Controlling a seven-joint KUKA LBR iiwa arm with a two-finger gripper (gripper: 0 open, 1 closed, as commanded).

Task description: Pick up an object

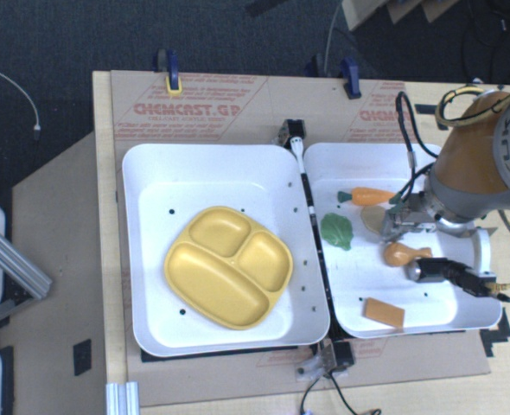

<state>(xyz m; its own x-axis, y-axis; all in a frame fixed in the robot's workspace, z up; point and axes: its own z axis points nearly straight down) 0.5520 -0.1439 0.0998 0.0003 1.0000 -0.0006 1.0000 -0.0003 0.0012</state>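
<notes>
Nearest the camera lies one small orange-brown block (384, 313), flat in the front of the right bin (428, 322). Two white bins sit side by side on the worktop (117, 232). One yellow plate (229, 267) with three hollows rests in the left bin (143, 258). The right bin has four little things: the block, one orange carrot (369, 196) with a green end near the back, one green leafy piece (336, 230) near the middle wall, and one brown rounded piece (402, 253). The grey and orange arm (475, 162) reaches in from the right. Its pincer (397, 226) is low over the right bin, just above the brown piece and beside the carrot. I cannot tell how wide it is or if it has anything.
</notes>
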